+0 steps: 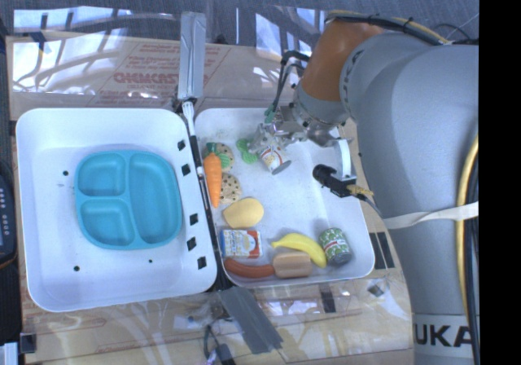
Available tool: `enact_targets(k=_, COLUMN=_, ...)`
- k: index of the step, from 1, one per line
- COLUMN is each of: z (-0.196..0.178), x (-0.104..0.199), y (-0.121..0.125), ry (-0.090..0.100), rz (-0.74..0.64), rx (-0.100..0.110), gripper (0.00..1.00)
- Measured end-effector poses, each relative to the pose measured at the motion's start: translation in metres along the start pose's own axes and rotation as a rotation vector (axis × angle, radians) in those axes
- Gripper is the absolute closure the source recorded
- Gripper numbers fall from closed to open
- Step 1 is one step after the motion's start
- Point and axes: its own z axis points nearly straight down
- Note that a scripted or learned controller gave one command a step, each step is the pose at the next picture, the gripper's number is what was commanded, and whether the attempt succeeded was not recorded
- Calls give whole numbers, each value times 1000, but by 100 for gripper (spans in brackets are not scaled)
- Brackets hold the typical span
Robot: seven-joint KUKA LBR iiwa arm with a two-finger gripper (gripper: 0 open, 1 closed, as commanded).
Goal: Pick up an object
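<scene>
Grey arm (423, 151), nearest the lens, enters from the right. Left bin (32, 192): holds a blue divided plate (128, 198). Right bin (358, 225): along its left side a carrot (212, 176) and a cookie (230, 186); centre, a yellow lemon-like piece (243, 212); front row, a juice box (241, 243), sausage (248, 269), bun (291, 263), banana (301, 245) and green can (334, 245). Tool (273, 147): low over the bin's rear, beside a green piece (247, 148), with a small can (275, 161) at its tip; whether the can is gripped cannot be told.
</scene>
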Motion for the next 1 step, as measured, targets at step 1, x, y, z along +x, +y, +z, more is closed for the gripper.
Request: enact_targets(k=1, z=-31, x=-23, y=-3, ry=-1, rz=332, rx=0, gripper=100)
